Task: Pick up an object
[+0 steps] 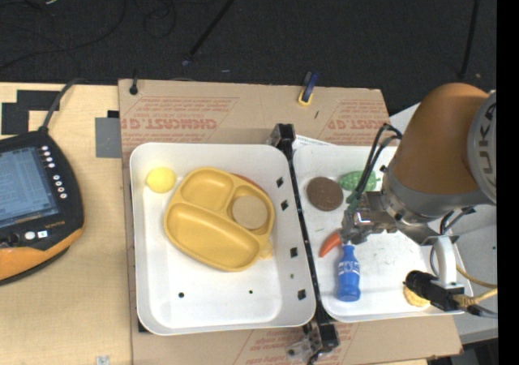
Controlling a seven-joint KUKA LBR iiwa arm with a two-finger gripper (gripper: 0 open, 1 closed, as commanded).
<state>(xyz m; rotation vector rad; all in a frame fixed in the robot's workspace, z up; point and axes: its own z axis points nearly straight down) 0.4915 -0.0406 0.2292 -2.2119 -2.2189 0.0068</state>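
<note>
Hand (359, 229) over rt bin, grip unclear; blue bottle (348, 272) just below it.

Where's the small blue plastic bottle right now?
The small blue plastic bottle lies in the right-hand white bin, near its front edge, just below the orange carrot-shaped piece and the gripper.

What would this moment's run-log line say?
gripper: above right bin, fingers unclear | nearest: orange carrot, blue bottle | nothing seen held

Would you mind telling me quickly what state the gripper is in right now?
Gripper: cannot be told; it sits low in the right bin, just above the blue bottle and beside the orange carrot-like piece.
</note>
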